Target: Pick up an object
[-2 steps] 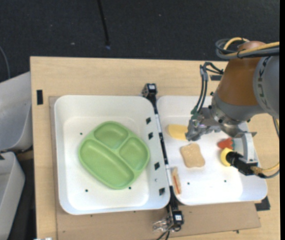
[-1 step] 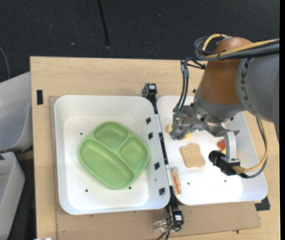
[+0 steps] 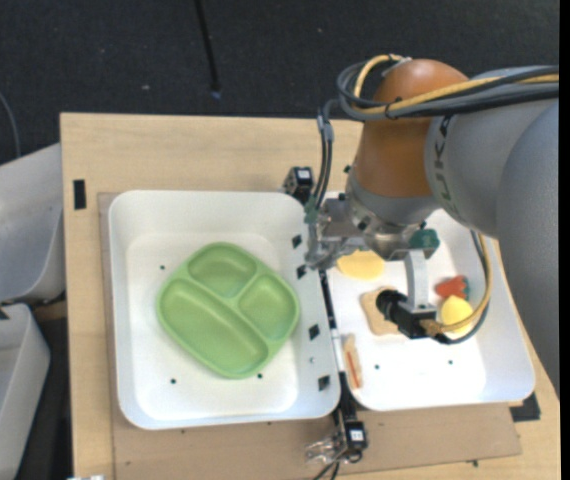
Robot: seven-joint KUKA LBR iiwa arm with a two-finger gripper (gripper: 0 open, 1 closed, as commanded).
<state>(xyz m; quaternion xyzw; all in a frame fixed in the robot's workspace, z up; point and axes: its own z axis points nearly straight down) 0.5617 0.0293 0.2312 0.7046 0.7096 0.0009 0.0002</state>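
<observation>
Camera view: yellow obj (image 3: 362,265) by end effector (image 3: 349,238).

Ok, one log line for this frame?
gripper over right bin, by yellow piece | grasp: none seen | left bin: green plate
</observation>
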